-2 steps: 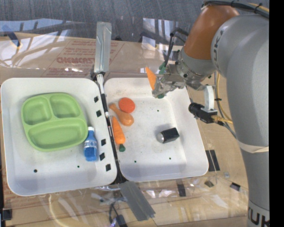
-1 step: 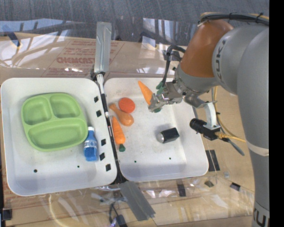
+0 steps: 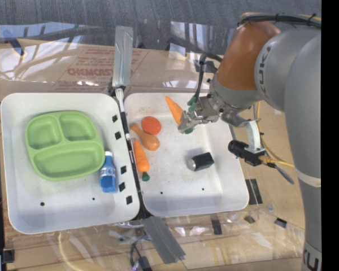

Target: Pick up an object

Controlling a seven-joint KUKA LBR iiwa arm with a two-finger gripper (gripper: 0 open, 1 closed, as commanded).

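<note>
My gripper [image 3: 186, 125] hangs over the upper middle of the right bin [image 3: 226, 191]. An orange carrot-shaped piece [image 3: 173, 109] lies just to its left, close to or touching it; I cannot make out whether it is held. A red tomato [image 3: 151, 125], a tan drumstick-like piece [image 3: 145, 138] and a long carrot [image 3: 141, 158] lie along the bin's left side. A black cylinder [image 3: 200, 161] rests below the gripper, apart from it.
The left bin [image 3: 17, 202] holds a green divided plate [image 3: 65, 144] and a small blue bottle [image 3: 108, 173] near the divider. The grey arm with its orange band [image 3: 246, 55] crosses the upper right. Cables and a black fitting [image 3: 246, 151] hang by the right bin's right edge.
</note>
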